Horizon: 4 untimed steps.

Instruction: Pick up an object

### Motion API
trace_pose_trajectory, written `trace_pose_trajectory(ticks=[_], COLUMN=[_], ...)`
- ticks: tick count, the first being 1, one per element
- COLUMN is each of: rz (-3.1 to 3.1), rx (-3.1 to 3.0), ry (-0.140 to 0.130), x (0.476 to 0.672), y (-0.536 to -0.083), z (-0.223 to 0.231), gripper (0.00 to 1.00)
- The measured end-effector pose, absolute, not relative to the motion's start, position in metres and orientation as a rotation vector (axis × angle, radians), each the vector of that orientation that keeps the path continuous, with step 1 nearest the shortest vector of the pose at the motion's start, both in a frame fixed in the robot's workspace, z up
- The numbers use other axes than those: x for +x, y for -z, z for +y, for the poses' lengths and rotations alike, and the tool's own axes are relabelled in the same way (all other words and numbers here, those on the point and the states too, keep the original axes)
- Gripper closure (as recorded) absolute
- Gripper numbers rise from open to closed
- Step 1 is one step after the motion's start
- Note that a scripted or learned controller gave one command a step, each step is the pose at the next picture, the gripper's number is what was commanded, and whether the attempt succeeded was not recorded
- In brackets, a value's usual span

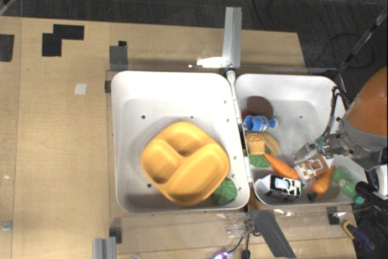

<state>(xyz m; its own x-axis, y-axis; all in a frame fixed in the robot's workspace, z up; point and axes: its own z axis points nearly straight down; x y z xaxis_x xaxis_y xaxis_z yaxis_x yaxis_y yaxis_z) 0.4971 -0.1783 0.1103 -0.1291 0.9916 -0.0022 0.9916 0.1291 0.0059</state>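
Over the right white bin point(285, 83), near its crowded right corner, the tool point(324, 145), whose state I cannot tell, risks snagging the orange plastic carrot point(280, 165) or small printed card point(312, 165) instead of one clean object.

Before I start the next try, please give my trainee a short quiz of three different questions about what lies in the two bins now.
1. True or false: the large yellow divided dish lies in the right bin.
2. Which thing lies nearest the far wall of the right bin? A) the brown round object B) the long carrot C) the black and white item
3. Fill in: a green object peeks out from under the yellow dish at its ____ corner, near or far.

Key
1. False; it lies in the left bin.
2. A
3. near
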Motion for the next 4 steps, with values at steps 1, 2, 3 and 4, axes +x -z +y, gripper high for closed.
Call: trace_pose_trajectory(ticks=[1, 2, 3, 4], rz=[2.533, 2.617, 2.693, 2.720], rx=[1.851, 1.724, 1.610, 1.559], ry=[-0.005, -0.007, -0.004, -0.005], x=[0.488, 0.489, 0.506, 0.488], y=[-0.108, -0.217, -0.185, -0.221], z=[-0.109, -0.086, -0.067, -0.063], gripper=[0.00, 0.00, 0.00, 0.00])
